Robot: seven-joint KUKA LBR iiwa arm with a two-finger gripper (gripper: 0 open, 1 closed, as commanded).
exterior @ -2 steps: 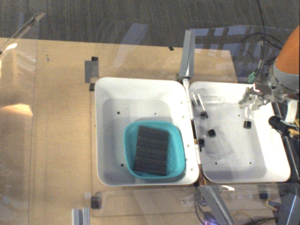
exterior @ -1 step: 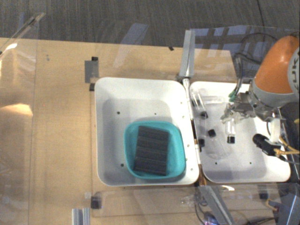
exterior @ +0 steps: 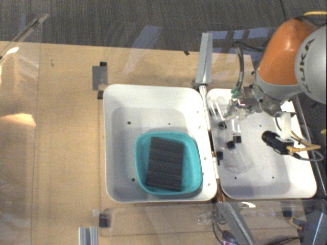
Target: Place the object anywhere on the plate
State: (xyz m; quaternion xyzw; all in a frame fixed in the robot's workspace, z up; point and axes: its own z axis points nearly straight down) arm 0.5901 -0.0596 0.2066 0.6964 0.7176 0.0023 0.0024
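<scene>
1. The gripper hangs over the right bin, close to that bin's left wall and nearer its far-left corner than its near edge. Its lower parts are clear and pale against the white floor, so it cannot be told whether it is spread or pressed together.

2. Several small dark bits show just beside the gripper, strung along the left wall of the right bin. They are too small to identify. It cannot be told whether they lie on the bin floor or belong to the gripper.

3. The arm, grey with an orange band, reaches in over the far-right corner of the right bin.

4. The left bin stands touching the right bin along their shared wall.

5. The plate, teal with a raised rim, sits in the near-right part of the left bin. Its right rim is near the bin's right wall and its near rim is close to the bin's near wall.

6. The object, a dark grey ribbed rectangular block, lies flat on the middle of the plate. Its long sides run from the plate's far edge toward its near edge, tilted slightly. All of it lies within the rim. It is well apart from the gripper, with the shared bin walls between them.

7. Both bins rest on the bench, a wood-toned surface, toward its right side. A grey metal post runs away from the far end of the seam between the bins.
</scene>
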